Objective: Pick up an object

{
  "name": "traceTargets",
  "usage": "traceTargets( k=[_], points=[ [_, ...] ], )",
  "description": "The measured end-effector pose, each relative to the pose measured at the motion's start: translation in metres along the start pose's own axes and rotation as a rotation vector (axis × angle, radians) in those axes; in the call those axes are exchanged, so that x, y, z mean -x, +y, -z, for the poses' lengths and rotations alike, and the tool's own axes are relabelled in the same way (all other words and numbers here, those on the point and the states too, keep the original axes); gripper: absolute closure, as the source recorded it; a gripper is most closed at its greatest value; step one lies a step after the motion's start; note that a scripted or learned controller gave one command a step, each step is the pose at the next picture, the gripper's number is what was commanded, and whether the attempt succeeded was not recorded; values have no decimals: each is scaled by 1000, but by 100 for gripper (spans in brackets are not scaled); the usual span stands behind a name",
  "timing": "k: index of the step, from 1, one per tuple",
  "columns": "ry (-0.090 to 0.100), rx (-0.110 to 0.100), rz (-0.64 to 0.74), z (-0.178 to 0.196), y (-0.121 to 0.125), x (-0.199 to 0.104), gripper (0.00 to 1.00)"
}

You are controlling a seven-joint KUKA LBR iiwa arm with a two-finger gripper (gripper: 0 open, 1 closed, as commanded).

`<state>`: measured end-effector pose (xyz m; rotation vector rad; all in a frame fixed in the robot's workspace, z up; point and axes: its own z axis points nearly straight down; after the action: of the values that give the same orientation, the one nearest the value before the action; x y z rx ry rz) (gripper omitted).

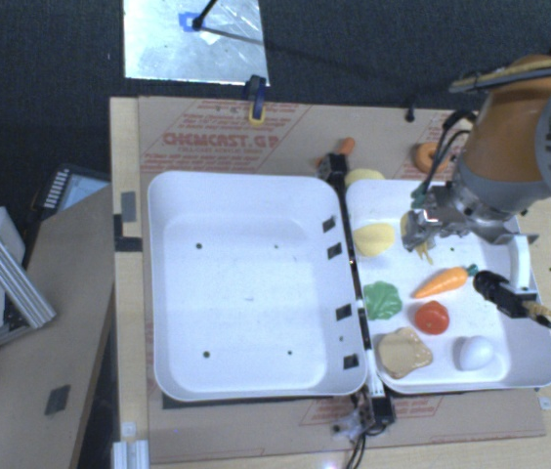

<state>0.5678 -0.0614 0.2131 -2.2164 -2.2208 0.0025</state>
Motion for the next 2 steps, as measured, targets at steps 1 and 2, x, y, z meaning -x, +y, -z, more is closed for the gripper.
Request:
traceTargets(
  k=[1, 2],
  points=[
    [-1, 17, 9, 59, 71, -60, 100],
    [-2, 10, 6, 66, 69, -55, 100]
  ],
)
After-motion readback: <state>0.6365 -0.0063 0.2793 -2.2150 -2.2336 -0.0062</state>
